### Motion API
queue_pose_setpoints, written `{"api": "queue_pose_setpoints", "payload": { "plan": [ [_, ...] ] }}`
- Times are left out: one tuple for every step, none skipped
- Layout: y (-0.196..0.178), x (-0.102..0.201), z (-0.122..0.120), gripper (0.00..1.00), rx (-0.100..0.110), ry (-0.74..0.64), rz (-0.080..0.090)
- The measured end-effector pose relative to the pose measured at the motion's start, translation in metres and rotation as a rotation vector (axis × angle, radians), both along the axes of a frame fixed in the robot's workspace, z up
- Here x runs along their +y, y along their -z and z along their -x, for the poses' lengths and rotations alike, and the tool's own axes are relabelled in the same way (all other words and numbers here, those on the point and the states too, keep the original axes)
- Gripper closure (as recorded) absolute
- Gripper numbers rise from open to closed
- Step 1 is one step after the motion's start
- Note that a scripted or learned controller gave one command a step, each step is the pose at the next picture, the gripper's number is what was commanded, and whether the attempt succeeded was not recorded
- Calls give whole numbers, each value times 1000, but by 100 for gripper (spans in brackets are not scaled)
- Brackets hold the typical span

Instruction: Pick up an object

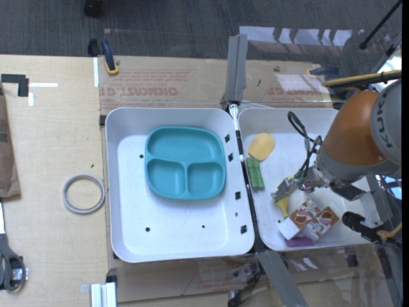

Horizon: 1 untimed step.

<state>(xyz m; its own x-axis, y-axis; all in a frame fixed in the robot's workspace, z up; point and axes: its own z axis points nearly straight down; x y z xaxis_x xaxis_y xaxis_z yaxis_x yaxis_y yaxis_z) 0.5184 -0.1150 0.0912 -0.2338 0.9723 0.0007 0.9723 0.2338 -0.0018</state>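
Left bin [121, 190], centre of frame: one teal three-compartment plate [186, 162] lying flat in its upper half. Right bin [281, 115], right of frame: a yellow rounded piece [261, 146] at upper left, a green stick-shaped item [255, 174] just below it along the left wall, a patterned red-and-white box [313, 220] with a purple item [301, 240] at its lower edge near the front wall. The gripper [285, 191] sits low in the right bin between the green stick and the box, with whether it is spread, closed or gripping anything not discernible; a grey tape ring [84, 193] lies on the bench [51, 146] at left.
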Motion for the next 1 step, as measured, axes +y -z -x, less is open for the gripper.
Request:
{"api": "queue_pose_setpoints", "payload": {
  "plan": [
    [-9, -1, -1, 100, -1, 5, 0]
  ]
}}
